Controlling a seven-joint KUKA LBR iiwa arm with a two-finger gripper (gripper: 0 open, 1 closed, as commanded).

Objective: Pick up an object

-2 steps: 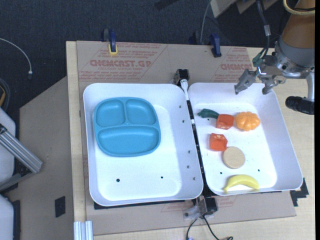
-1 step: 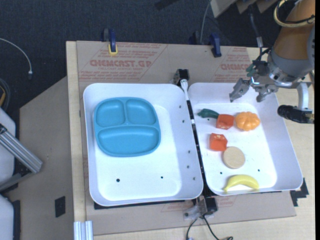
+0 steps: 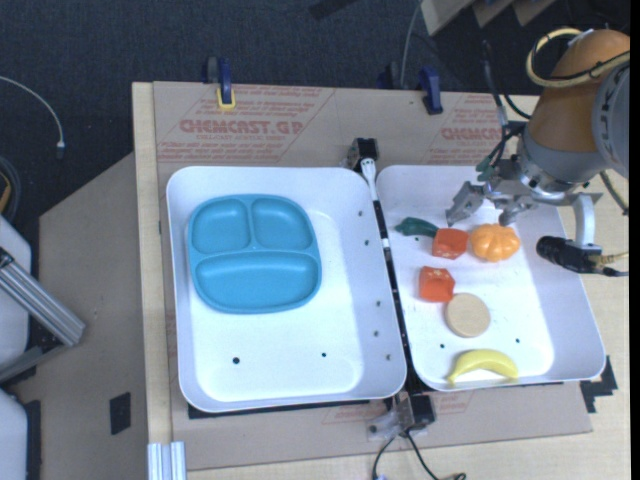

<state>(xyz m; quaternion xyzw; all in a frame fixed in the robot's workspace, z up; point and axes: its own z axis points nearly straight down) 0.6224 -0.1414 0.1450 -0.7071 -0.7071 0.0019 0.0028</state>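
Right bin (image 3: 570, 338), near to far: yellow banana (image 3: 483, 365), tan disc (image 3: 467, 315), two orange blocks (image 3: 436, 283), orange pumpkin (image 3: 494, 242), green piece (image 3: 416, 227). Claw (image 3: 487, 203) spread, ungrasping, just above pumpkin. Left bin: blue divided plate (image 3: 255, 253). Plywood desk (image 3: 300, 103); dark carpet (image 3: 100, 28) beyond.

We note right bin (image 3: 570, 338) crowded | orange fruit (image 3: 495, 242), red blocks (image 3: 449, 243) (image 3: 436, 284), tan disc (image 3: 467, 315), banana (image 3: 483, 366) clustered left-centre | right strip open | left bin (image 3: 340, 338): blue plate (image 3: 255, 251) blocks rear, front free
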